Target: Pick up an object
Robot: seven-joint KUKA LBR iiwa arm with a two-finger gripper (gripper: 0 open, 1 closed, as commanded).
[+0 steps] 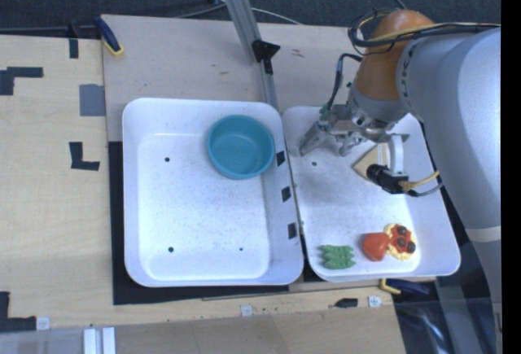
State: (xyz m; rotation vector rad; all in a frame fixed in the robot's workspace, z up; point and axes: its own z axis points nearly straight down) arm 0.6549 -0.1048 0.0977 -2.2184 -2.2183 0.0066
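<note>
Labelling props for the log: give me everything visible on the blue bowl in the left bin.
The blue bowl is a round, plain teal-blue dish, smooth and plastic-looking, with a slightly paler rim and nothing visible inside. It sits upright, opening up, on the floor of the left bin, in that bin's far right corner, close to the wall beside the right bin. Only the bin floor touches it. The pincer is over the right bin, apart from the bowl.

Gripper hovers over right bin; blue bowl in left bin.
</note>
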